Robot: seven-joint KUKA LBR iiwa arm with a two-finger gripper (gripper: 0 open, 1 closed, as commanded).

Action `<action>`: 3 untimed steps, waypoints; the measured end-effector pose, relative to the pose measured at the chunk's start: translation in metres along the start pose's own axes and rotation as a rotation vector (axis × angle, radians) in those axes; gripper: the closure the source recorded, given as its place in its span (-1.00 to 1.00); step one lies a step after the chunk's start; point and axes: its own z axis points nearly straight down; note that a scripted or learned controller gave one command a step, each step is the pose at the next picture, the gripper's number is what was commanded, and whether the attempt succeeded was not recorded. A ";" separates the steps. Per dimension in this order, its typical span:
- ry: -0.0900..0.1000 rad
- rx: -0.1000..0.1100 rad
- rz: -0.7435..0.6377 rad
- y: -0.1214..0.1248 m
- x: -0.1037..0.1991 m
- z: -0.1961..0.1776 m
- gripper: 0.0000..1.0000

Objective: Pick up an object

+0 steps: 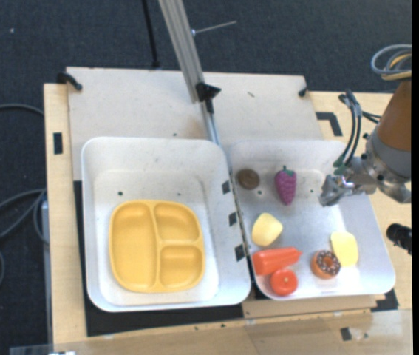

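On the wooden bench (pixel 58 198), the left white bin (pixel 98 161) holds a yellow compartment plate (pixel 157 244). The right white bin (pixel 375 254) holds an orange carrot (pixel 276 258), yellow lemon (pixel 266 229), purple grapes (pixel 287 186), sprinkled doughnut (pixel 326 264), red tomato (pixel 284 282) and brown disc (pixel 248 179). The grey gripper (pixel 332 193) hovers just right of the grapes; whether its jaws are wide or narrow, I cannot tell.

- Single fixed view, set above the surface (pixel 60 198) and looking down on it at a slant; the far edge lies toward the top of the frame.
- Range is moderate: both white bins fit whole, the left bin (pixel 94 161) and the right bin (pixel 375 231) side by side (dark floor shows around the surface).
- The arm (pixel 394 135) enters from the frame's right, cut by that side.
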 end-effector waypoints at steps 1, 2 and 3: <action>0.000 0.002 0.001 0.002 -0.001 -0.041 1.00; 0.003 0.006 -0.003 0.003 0.050 -0.041 1.00; 0.003 0.007 -0.004 -0.001 0.106 -0.038 1.00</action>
